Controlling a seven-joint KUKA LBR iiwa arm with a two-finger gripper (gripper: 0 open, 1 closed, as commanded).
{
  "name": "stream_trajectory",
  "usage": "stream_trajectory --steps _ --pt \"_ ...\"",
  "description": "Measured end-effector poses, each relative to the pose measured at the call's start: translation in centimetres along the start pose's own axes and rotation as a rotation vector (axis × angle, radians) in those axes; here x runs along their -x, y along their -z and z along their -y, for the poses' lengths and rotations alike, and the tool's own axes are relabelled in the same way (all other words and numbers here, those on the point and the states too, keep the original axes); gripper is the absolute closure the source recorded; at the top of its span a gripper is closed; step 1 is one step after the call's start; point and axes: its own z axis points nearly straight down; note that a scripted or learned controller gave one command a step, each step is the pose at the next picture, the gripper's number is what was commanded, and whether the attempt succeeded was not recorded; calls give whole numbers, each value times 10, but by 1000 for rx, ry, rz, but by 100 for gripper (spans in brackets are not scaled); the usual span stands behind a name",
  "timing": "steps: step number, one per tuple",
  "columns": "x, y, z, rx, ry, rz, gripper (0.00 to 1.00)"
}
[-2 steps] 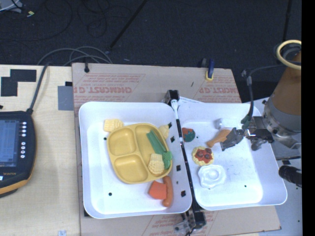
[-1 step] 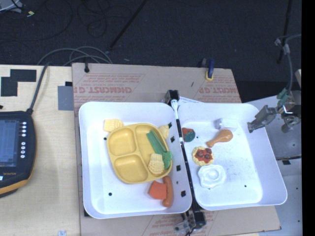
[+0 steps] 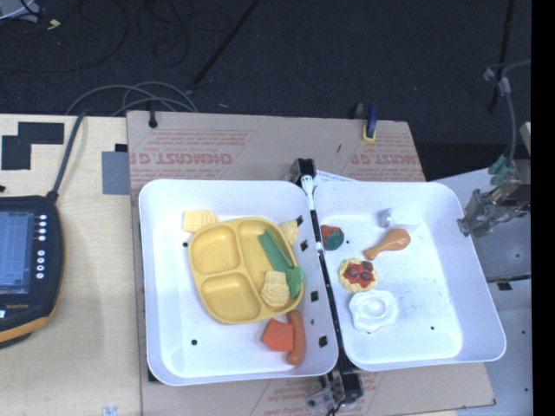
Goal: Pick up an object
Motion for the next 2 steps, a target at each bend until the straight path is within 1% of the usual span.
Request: stream_trajectory --steps 1,2 --pt "-44 -17 0 -1 4 -1 100" --pt "-113 -46 0 -3 7 -2 100"
